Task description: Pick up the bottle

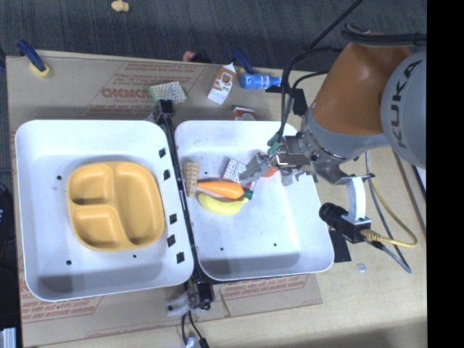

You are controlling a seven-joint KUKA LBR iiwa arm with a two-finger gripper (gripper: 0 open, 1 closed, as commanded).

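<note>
**One gripper set low in a crowded bin**

One gripper (262,165) hangs low inside the right bin (290,259), near its far right part, carried by the grey and orange arm (362,93) that enters from the right. Its opening cannot be told from this angle, wide or narrow, and nothing can be confirmed as held.

Just at its tip lies a small item with a red-orange part, partly hidden by the tool. This is judged, not seen for certain, to be the bottle (270,171). Just to its left lies a small patterned packet (233,169). Nearer the camera an orange carrot (221,189) rests against a yellow banana (223,206), and a ribbed cone (190,177) lies by the bin's left wall.

The left bin (43,267) holds a yellow compartment tray (114,204). On the bench (94,78) beyond the bins are a small carton (222,84) and a blue item (255,82) of uncertain kind.

Risks from here, as judgement:
- The target is small and crowded, so a closing grasp may catch the packet or nudge the carrot instead.
- A contact off the bottle's middle would probably roll or skid it over the smooth bin floor.
- With the target hidden under the tool, a lift may come up with nothing and the miss go unnoticed.
</note>
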